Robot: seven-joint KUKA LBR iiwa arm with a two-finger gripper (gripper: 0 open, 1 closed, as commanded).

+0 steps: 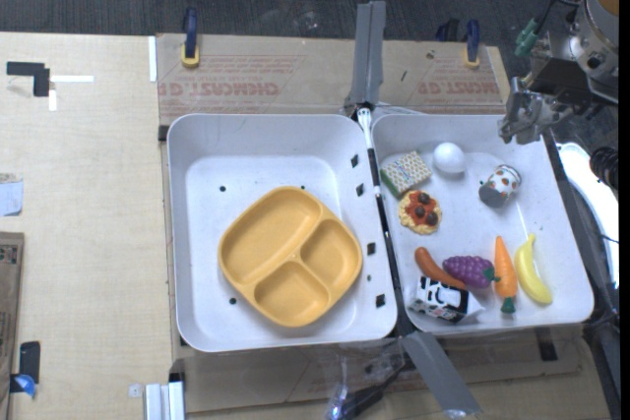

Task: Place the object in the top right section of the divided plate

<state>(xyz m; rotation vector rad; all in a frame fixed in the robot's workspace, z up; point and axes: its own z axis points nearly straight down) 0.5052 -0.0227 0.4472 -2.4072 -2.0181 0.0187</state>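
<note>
Two shallow white bins are seen side by side on the bench (79,211). In the left bin (197,162) one yellow divided plate (289,256) is laid flat, turned at a slant; three sections are counted in it, one long section along its upper-left side and two smaller ones toward the lower right. In the right bin (566,211) nine small things are counted: one white ball (449,157), one green-and-white waffle-like block (407,171), one small pizza (420,210), one grey-and-white toy (500,185), one sausage (434,267), one bunch of purple grapes (469,270), one carrot (505,270), one banana (534,272) and one black-and-white carton (439,300). The carrot is laid with its long axis nearly up and down in the view, green end at the bottom; the banana lies just beside it, curved, along the same line. The gripper (522,118) is seen at the upper right corner of the right bin, above the rim, with nothing seen between its fingers; whether it is released or clenched cannot be told.
</note>
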